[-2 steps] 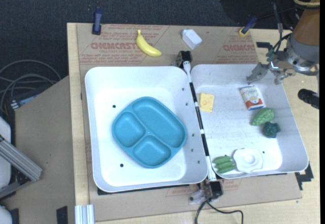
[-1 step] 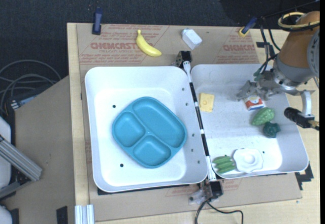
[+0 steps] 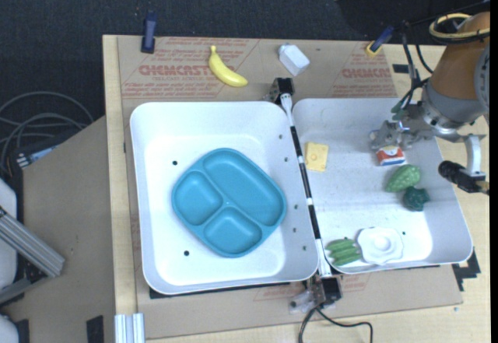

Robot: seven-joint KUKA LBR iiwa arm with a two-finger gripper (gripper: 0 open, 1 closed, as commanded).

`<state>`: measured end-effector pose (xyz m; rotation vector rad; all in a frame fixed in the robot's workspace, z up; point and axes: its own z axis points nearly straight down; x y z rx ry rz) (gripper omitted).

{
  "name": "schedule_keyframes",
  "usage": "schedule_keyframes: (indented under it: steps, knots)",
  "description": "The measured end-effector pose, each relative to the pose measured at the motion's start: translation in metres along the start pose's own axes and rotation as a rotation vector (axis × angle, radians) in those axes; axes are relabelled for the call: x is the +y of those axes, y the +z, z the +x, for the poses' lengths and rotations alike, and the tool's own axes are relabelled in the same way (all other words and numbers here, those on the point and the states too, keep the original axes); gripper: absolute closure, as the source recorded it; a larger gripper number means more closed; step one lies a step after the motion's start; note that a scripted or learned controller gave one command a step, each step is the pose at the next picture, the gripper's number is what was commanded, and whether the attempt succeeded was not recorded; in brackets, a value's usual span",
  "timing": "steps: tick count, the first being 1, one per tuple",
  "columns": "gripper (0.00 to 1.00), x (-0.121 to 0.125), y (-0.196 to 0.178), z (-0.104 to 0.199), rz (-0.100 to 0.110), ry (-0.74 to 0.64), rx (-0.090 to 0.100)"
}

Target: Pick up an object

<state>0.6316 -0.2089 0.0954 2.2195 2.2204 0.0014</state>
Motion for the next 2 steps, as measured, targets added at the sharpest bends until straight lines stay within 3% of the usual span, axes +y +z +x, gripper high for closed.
schedule_keyframes:
  steps: [1,2]
  knots:
    - [1.0,0.008,0.01,0.065,0.003,-0.001,0.002]
    - [1.0,-0.037,-0.091,0.145,0.0,-0.002,0.002]
